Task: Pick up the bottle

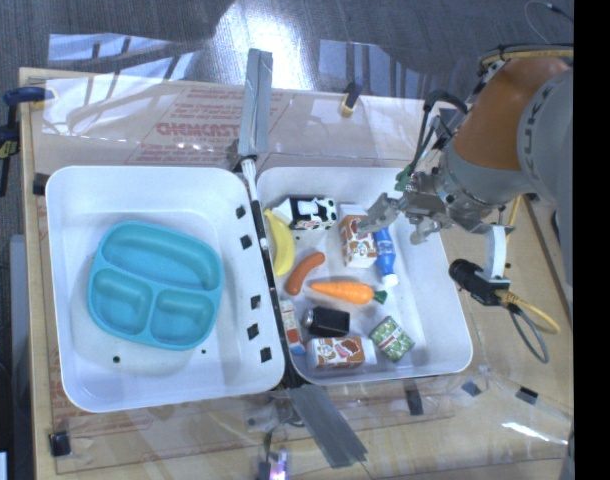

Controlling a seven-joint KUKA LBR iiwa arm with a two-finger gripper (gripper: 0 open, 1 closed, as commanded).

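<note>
Bottle (385,253): small, white body with blue label, white cap. Lying on its side in right bin (440,303), cap pointing toward the near edge, just beside brown-and-white carton (357,240), above the carrot's (341,291) green end.

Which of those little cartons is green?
The small green carton at the right bin's near corner; the other two cartons are brown and white.

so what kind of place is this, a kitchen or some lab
Most likely a robot lab test bench, not a kitchen. Two white bins sit side by side on a bench, the right one full of toy food like a carrot and a banana, and a grey and orange arm reaches in over them.
</note>
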